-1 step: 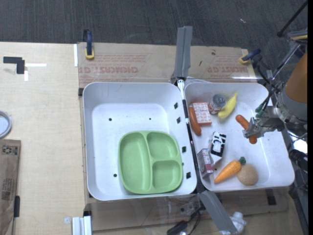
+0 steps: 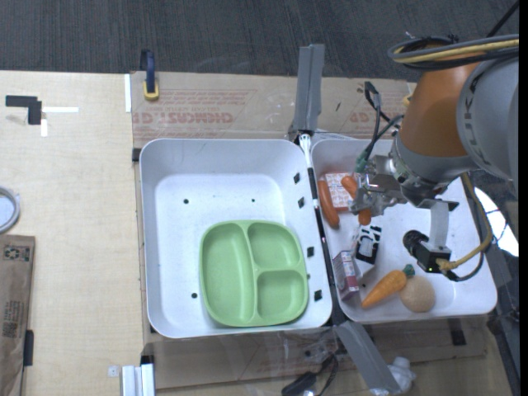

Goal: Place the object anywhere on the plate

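Note:
A light green divided plate point(image 2: 224, 264) lies in the left bin point(image 2: 165, 180), toward its front. In the right bin point(image 2: 483, 291) are several small objects: an orange carrot point(image 2: 384, 287), a tan ball point(image 2: 418, 295), an orange-red packet point(image 2: 334, 190) with an orange sausage shape point(image 2: 328, 210) beside it, a black and white item point(image 2: 368, 244) and a pinkish bar point(image 2: 348, 271). My gripper point(image 2: 368, 206) hangs low over the back middle of the right bin, next to the packet. A small orange piece point(image 2: 365, 216) shows right at its tip.
The grey arm with its orange band point(image 2: 441, 122) and black cables covers the right bin's back right. A metal divider post point(image 2: 309, 81) stands between the bins at the back. A blue-handled clamp point(image 2: 148, 77) sits on the bench behind the left bin.

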